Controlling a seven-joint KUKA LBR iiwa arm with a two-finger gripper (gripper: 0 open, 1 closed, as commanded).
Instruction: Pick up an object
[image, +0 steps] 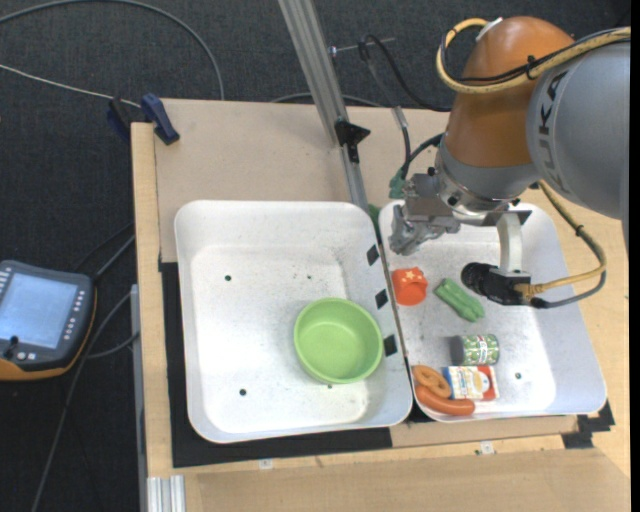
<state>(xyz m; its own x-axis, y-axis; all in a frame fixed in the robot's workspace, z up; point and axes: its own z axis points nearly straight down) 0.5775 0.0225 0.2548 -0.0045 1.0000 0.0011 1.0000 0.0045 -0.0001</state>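
Gripper (405, 243) is hanging over the upper-left corner of the right bin (545, 345). The wrist is blocking the tips from above, so I can't tell if the jaws are spread or pressed together. The arm is running off the frame at the right and top. Orange-red piece (409, 286) is sitting just below the gripper by the bins' shared edge; its shape is hard to make out. Green piece (460, 299) is lying just beside it. Lower down, a small green-labelled can (480, 349), a red-and-white carton (470, 382) and an orange sausage-like piece (440, 398) are sitting close together. Green bowl (338, 340) is sitting upright in the left bin (250, 300). Both bins are resting on a tan board surface (250, 150), with dark floor (60, 150) around it and a handheld screen unit (40, 315) lying at left.
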